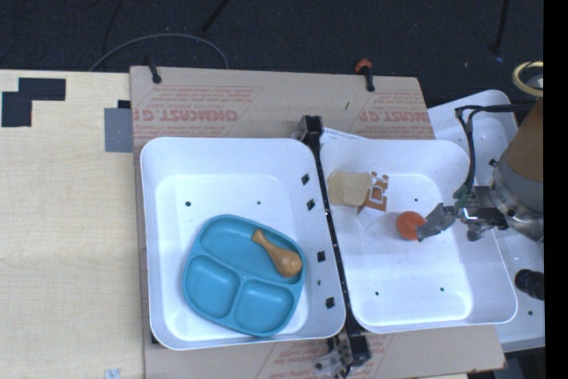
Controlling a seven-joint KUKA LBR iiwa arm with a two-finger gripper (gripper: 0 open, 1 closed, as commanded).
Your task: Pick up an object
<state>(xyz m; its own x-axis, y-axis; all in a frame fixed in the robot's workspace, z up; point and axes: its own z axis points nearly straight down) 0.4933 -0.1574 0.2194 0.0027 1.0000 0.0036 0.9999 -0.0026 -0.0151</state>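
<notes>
From above, the tabletop point(62, 217) carries two shallow white bins side by side; the left bin point(169, 182) holds a blue divided plate point(222, 288) with a tan drumstick-shaped toy point(278, 253) lying across its upper compartment; the right bin point(417, 297) holds a small orange ball point(408, 225) near its middle, a beige slice like bread point(349, 187) towards the upper left corner, and an orange-and-white scrap point(378, 193) just beside that slice. The arm comes in from the right, and the gripper point(441, 220) sits low in the right bin with a dark finger point(434, 222) just beside the ball, on the ball's right; whether it touches cannot be told. The jaws look parted, since the ball lies outside them and nothing is seen between them; no object is held.

The ball is the nearest candidate, so the pick seems to be at the approach stage. It looks light, smooth and round; it will probably roll away if nudged from one side; the sound hold would be across its widest part, one finger on each side, closing evenly. The slice looks flat and soft, harder to get under; the drumstick is well apart in the other bin.
</notes>
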